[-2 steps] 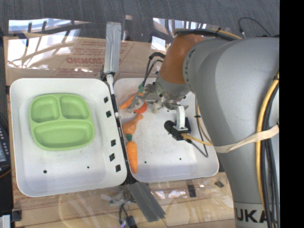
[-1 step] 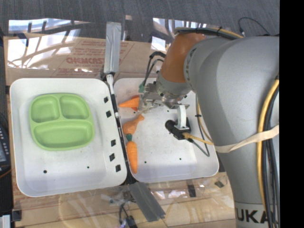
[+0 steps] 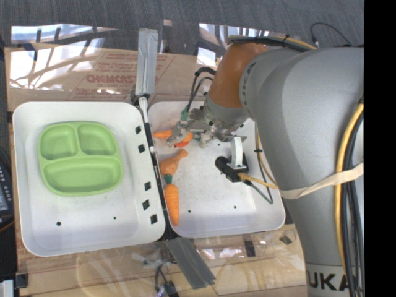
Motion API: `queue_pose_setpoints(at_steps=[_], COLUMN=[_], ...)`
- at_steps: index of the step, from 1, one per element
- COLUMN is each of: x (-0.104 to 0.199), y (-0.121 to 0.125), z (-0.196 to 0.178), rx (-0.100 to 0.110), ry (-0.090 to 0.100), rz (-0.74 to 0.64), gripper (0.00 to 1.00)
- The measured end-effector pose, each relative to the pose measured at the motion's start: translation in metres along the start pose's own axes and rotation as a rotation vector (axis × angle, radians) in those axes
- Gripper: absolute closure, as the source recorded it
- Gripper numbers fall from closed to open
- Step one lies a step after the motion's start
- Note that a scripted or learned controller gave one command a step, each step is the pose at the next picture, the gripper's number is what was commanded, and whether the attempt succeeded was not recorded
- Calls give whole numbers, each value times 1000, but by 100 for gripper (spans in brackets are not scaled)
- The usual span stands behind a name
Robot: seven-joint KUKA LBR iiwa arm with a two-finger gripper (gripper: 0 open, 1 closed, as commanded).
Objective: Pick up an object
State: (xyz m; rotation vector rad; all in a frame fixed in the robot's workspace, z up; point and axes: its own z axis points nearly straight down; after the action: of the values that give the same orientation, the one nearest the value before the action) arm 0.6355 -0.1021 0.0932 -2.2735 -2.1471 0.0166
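robot gripper low in right bin, among orange toy food

nearest the camera, in the right bin [image 3: 260, 212], near-left corner: toy carrot [image 3: 172, 204] lying along the wall by the divider, green top pointing away. just beyond it, an orange drumstick-shaped toy [image 3: 174, 161], tilted, close to the carrot's top. on view's left, the left bin [image 3: 37, 228] w/ a green 3-compartment plate [image 3: 79, 158] lying flat, all compartments bare.

further back in the right bin: gripper [image 3: 189, 129] down low near the far-left corner, w/ a small orange piece [image 3: 184, 141] right at its tip & another orange piece [image 3: 163, 134] just beside that, toward the divider. can't tell whether set wide or narrow, or whether anything is gripped; tip too cluttered to read.

above & behind, the grey arm [image 3: 309, 116] w/ orange band [image 3: 230, 82], reaching in from view's right & covering the bin's right side. behind both bins, flat cardboard [image 3: 105, 73] w/ red print, then dark carpet [image 3: 93, 2].
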Motion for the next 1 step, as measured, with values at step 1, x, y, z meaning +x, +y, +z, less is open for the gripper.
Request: queue_pose_setpoints(at_steps=[1], x=[2], y=[19], z=[5], rx=[-5], ry=[-4], rz=[-16], gripper=[0])
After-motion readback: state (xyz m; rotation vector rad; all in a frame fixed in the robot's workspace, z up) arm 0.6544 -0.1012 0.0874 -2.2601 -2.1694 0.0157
